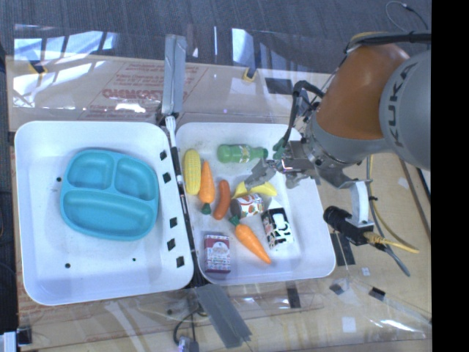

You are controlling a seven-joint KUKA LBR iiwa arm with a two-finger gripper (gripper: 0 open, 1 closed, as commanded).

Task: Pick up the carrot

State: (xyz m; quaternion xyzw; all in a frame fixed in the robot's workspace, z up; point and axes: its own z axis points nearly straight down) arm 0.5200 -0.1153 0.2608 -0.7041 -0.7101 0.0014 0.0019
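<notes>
Your two-finger gripper (270, 169) sits over the upper right part of the right-hand shallow white bin (322, 251), at the end of the grey arm with the orange band (359, 101) that comes in from the right. You can see grey finger parts pointing left and down toward the pile of toys, but whether they are spread or closed you cannot tell from this slant, and nothing is plainly caught between them.

Look at the right bin for carrots. One orange plastic carrot with a green top (251, 243) lies on a diagonal near the bin's lower middle, just beside a black-and-white carton (278, 228) and well below the gripper. A second orange carrot (207, 182) lies upright-on-the-page next to a yellow ear of toy corn (192, 171) by the bin's left wall. A third, shorter orange piece (222, 199) lies just right of it.

Near the gripper you have a green plastic bottle (241, 152) lying on its side, and a yellow banana-like piece (258, 190) below the fingers. A small red box (216, 253) rests at the bin's lower left.

The left white bin (29, 255) holds a blue divided plate (110, 193).
</notes>
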